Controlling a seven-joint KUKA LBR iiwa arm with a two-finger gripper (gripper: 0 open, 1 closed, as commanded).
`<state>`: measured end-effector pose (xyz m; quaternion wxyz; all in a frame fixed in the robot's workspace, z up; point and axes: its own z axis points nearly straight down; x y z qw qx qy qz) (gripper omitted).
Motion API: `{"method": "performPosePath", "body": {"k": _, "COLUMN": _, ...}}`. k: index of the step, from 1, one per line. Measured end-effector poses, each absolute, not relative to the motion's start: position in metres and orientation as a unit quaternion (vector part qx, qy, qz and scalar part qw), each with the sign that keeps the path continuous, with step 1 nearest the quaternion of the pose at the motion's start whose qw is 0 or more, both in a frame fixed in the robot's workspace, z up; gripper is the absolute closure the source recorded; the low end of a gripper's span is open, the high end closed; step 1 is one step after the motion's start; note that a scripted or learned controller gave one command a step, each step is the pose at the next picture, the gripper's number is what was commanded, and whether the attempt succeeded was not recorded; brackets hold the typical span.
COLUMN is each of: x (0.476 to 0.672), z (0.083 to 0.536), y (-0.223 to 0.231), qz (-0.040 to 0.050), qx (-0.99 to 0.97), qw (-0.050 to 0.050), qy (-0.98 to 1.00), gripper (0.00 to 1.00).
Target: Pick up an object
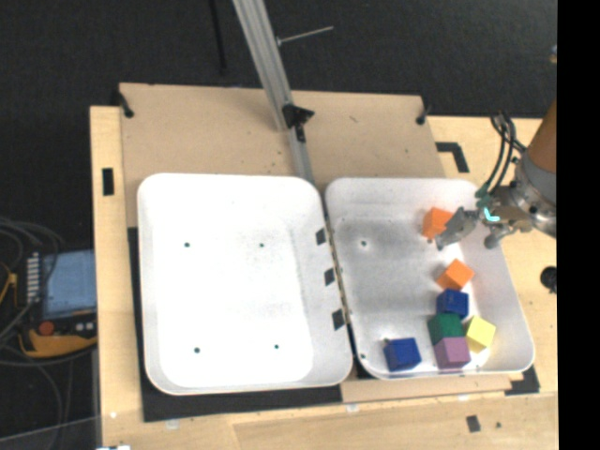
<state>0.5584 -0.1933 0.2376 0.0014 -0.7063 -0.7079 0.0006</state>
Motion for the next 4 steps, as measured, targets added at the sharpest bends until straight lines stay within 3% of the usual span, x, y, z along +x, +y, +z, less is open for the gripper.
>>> {"method": "performPosePath", "body": {"k": 1, "x": 0.559, "z": 0.240, "y": -0.193, "qz": -0.0008, "qx": -0.706, "qw": 0.000, "qy": -0.708, "gripper": 0.00}}
{"method": "performPosePath", "body": {"k": 2, "x": 0.560, "z": 0.177, "y": -0.192, "qz": 0.0021, "qx": -0.708, "qw": 0.001, "qy": -0.706, "gripper": 0.00}}
{"method": "performPosePath", "body": {"k": 3, "x": 0.563, "z": 0.136, "y": -0.196, "qz": 0.0007, "qx": -0.708, "qw": -0.002, "qy": -0.706, "gripper": 0.00}}
{"method": "performPosePath", "body": {"k": 4, "x": 0.569, "z": 0.129, "y": -0.199, "qz": -0.0045, "qx": -0.708, "qw": -0.013, "qy": -0.706, "gripper": 0.00}}
